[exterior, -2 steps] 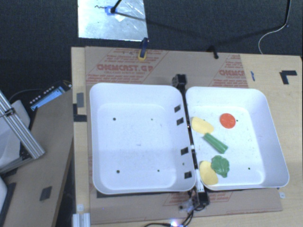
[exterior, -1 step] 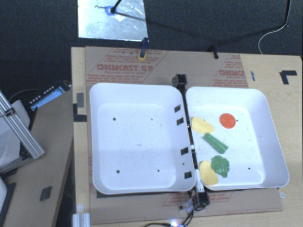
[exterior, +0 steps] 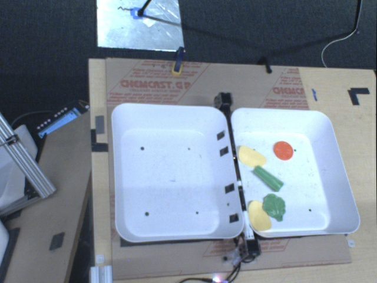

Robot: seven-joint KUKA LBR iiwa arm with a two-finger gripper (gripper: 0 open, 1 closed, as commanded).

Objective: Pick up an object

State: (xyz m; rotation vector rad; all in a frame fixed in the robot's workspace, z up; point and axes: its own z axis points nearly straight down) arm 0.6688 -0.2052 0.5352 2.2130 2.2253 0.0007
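Note:
The right bin point(exterior: 330, 158) holds several small items. A round orange-red piece point(exterior: 283, 150) lies toward its middle. A yellow piece point(exterior: 251, 157) sits near the bin's left wall, and a green stick-shaped piece point(exterior: 268, 178) lies slanted just below it. Lower down, a green leafy piece point(exterior: 274, 207) rests against a second yellow piece point(exterior: 258, 216) near the front left corner.
The left bin point(exterior: 171, 175) stands beside the right one, joined by a row of black clips point(exterior: 227, 152). Both rest on a cardboard-covered bench point(exterior: 153, 84). A metal frame point(exterior: 26, 170) stands at the far left; a shiny sheet point(exterior: 138, 16) lies beyond the bench.

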